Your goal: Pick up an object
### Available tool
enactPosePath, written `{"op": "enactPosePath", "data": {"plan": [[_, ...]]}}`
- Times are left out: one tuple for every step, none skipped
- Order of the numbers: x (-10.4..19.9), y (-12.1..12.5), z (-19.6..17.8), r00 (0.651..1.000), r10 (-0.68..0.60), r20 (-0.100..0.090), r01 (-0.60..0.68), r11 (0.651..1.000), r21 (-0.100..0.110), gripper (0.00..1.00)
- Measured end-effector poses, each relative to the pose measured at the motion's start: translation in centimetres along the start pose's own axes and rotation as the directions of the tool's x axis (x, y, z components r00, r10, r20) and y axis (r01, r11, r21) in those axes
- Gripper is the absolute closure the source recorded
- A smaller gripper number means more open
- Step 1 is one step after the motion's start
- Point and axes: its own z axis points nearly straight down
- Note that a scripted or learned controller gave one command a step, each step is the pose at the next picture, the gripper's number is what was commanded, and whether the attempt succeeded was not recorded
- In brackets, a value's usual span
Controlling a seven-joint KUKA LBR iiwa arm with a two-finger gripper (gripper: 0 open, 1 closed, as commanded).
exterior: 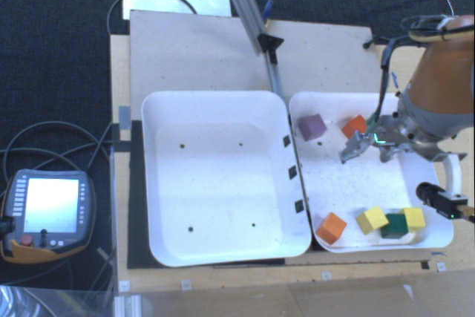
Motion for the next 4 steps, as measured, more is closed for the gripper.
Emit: {"op": "enactPosePath", "data": {"plan": [[0.0, 0.1, -0.1, 1.000, 0.002, 0.000, -0.002, 1.000, -0.003, 0.00], [-0.5, -0.9, 5.1, 1.000, 0.004, 0.000, -0.004, 1.000, 0.002, 0.00], [0.4, -0.3, 10.4, 1.000, 0.002, -0.001, -0.002, 1.000, 0.002, 0.00], [0.4, -0.3, 14.2, 1.000, 0.002, 0.000, -0.002, 1.000, 0.001, 0.00]]}}
